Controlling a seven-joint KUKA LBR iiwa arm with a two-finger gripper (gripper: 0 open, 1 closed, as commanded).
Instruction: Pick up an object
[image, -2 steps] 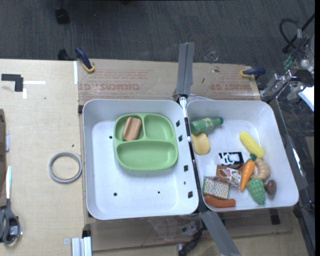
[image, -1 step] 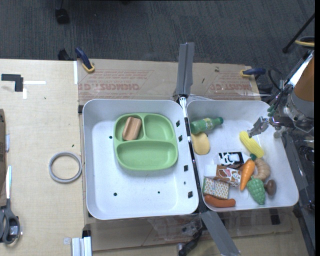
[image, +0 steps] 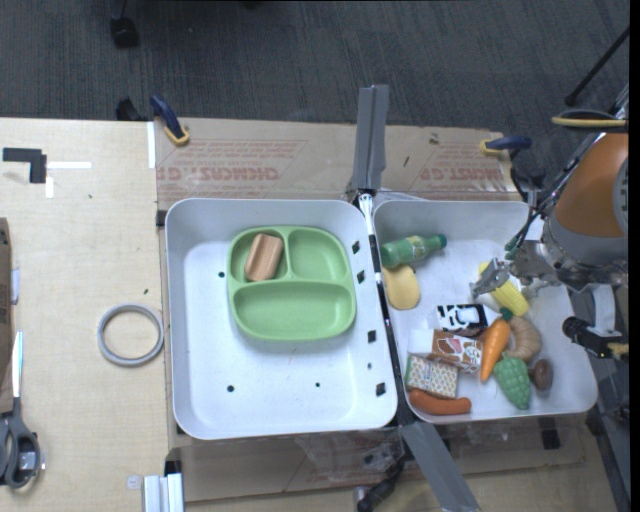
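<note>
Pale wooden counter (image: 80, 300) under dark carpet at the far side, carrying two white bins side by side: left bin (image: 200, 400), right bin (image: 570, 400). Cardboard (image: 260, 160) laid flat beyond them, pinned by blue clamps, probably to keep it from sliding. Tape ring (image: 131, 334) and scissors (image: 18, 440) out on the counter at left, well apart from the work.

Green divided plate (image: 300, 320) in the left bin, with a sausage-like piece (image: 263, 257) lying in its far-left compartment.

Toy food crowded into the right bin, likely heaped there as pick stock: green bottle (image: 412, 248) on its side at the far left, yellow pear-like piece (image: 402, 289) just near of it, black-and-white box (image: 461, 318), carrot (image: 494, 348) leaning across a tan piece, cracker (image: 433, 377), red sausage (image: 440, 403) along the near wall, green cone (image: 513, 383), small brown piece at right.

End effector (image: 497, 280) low over the right bin's right half, reaching in from the right, tips just beside a yellow corn (image: 511, 297). Cannot tell whether open or closed, nor whether touching the corn. Likely target: the corn, lying in the right bin between the end effector and the carrot. Risk, as a judgement: close neighbours nudged during the grasp.
</note>
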